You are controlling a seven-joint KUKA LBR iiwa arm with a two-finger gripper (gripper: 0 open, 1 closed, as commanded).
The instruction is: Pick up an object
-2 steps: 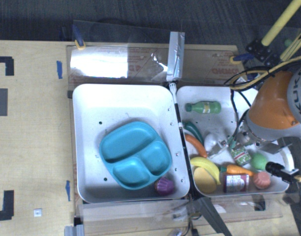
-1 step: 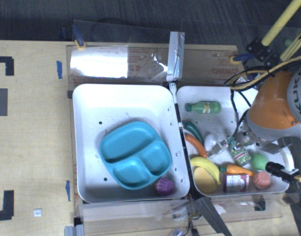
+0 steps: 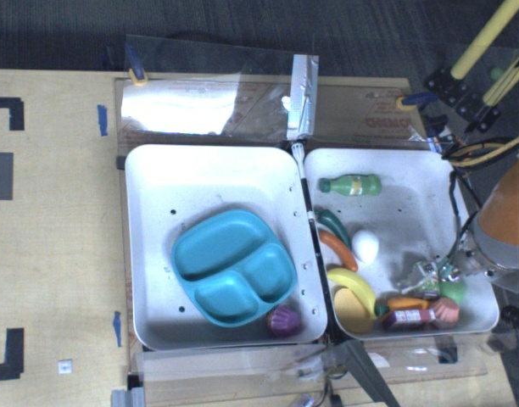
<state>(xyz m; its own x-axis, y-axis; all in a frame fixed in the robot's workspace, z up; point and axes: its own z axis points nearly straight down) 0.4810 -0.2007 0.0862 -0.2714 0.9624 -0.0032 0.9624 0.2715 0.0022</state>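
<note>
My gripper (image 3: 427,275) is low in the right bin (image 3: 395,164), near its front right corner, with the orange-banded arm (image 3: 505,219) coming in from the right. It hovers just over a cluster of toys: a red and brown piece (image 3: 408,315), a pink piece (image 3: 447,311) and a small green ball (image 3: 452,292). Whether it touches any of them I cannot tell. Further left lie a white egg (image 3: 365,247), an orange carrot (image 3: 338,249), a dark green vegetable (image 3: 334,225), a yellow banana (image 3: 353,285) and a green bottle (image 3: 351,185).
The left bin (image 3: 158,176) bears a blue divided plate (image 3: 232,265) and a purple toy (image 3: 284,320) at its front right. A clear panel and a metal post (image 3: 303,96) stand behind the bins. Cables and yellow rods (image 3: 488,32) are at the upper right.
</note>
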